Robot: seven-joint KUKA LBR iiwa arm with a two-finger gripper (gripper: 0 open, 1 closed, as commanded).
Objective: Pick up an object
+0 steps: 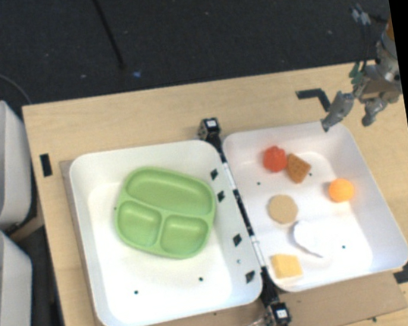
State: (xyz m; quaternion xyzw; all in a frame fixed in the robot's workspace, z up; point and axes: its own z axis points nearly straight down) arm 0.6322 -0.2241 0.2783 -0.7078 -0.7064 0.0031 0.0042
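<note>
Nearest the camera, at the front edge of the right bin (374, 193), there's a yellow block (285, 265) that looks like a cheese wedge toy, sitting right by the divider. Just behind and to its right lies a white object (309, 238), pale against the bin floor and hard to make out, maybe a small spoon or scoop. Behind that is a tan round disc (282, 209), cookie-like, and over to its right an orange ball (340, 190), well apart from the disc. Further back, a red ball-ish thing (274, 159), probably a tomato toy, sits just beside a brown block (298, 167); the two look like they're touching or nearly so.

Left bin (109, 288) holds a green divided plate (166, 212) with three compartments, lying flat and a bit rotated, roughly mid-bin.

Farthest back on the right, the gripper (352, 112) hangs over the back right corner of the right bin, right around the rim. Its two fingers are spread apart, pointing down, with nothing between them. It's well clear of all the objects; the closest ones are the orange ball and the brown block, and neither is under it. So all the pickable stuff is lying in the bin, untouched.

The bins sit on a light wooden bench (142, 114).
</note>
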